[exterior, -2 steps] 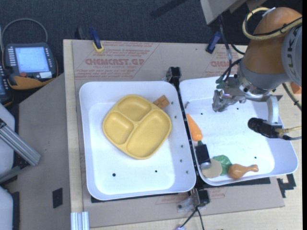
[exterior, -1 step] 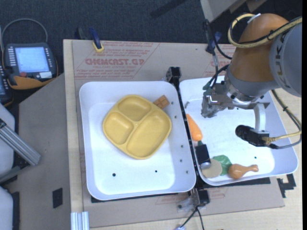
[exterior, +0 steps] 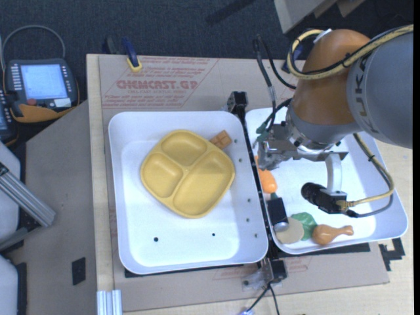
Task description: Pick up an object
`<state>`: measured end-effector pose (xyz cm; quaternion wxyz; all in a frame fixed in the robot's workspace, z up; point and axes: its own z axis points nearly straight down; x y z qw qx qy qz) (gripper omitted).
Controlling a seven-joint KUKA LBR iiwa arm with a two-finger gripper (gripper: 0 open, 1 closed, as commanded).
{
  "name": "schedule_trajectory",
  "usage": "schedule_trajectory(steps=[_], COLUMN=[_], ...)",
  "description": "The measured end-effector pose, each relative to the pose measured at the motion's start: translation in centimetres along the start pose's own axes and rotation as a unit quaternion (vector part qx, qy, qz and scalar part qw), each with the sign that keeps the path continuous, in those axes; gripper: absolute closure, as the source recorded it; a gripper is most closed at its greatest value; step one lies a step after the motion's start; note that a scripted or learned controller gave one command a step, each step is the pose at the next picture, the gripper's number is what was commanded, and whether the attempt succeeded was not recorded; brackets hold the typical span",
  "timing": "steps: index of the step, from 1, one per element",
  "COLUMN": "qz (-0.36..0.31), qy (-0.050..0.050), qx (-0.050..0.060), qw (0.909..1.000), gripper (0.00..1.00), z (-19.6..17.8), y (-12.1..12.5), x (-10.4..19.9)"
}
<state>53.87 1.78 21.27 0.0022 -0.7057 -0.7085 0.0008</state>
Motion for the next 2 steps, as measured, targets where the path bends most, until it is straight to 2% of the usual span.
schedule_trajectory(steps=[1, 2], qz=[-0.001, 0.002], qy=[0.001, -0.001], qx=[0.000, 0.000], qw=[1.0000, 1.0000], gripper=[1.00, 0.00], z=[-1.21, -1.14], y=[-2.27, -2.19], x=[5.62, 5.23])
